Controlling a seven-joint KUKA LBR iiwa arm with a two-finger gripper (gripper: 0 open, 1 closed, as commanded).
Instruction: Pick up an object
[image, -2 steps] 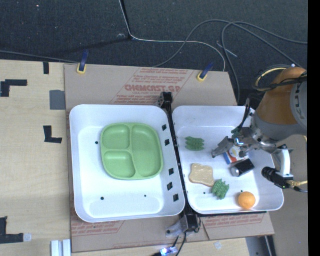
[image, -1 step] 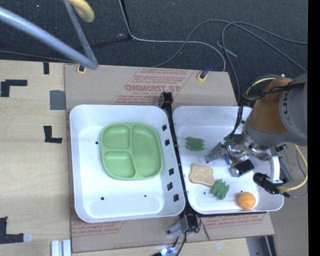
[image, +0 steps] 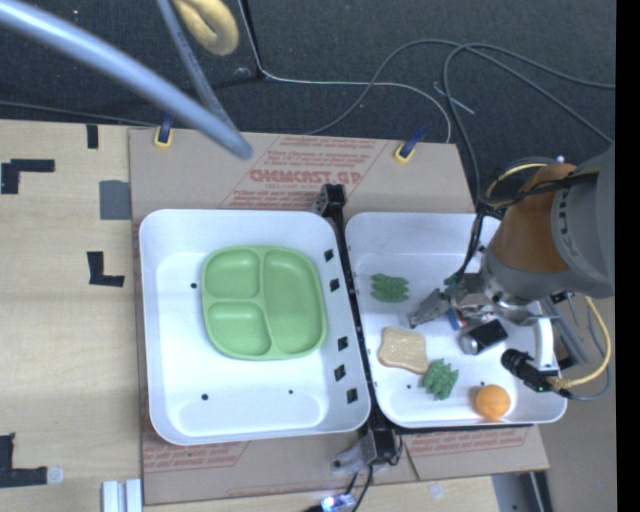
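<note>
The right bin (image: 420, 240) holds a slice of toast (image: 402, 350), a green leafy piece (image: 390, 288), a second green piece (image: 439, 379) and an orange ball (image: 491, 401). My gripper (image: 433, 306) hangs low over the middle of this bin. It sits just right of the leafy piece and above the toast, apart from both. Nothing shows in its grasp. The arm's orange band (image: 525, 235) and grey wrist lie to its right.
The left bin (image: 165, 330) carries a green divided plate (image: 265, 302). A black divider with clips (image: 345, 300) runs between the bins. Cables loop behind the bins, and a yellow hose (image: 590, 365) hangs at the arm's right side.
</note>
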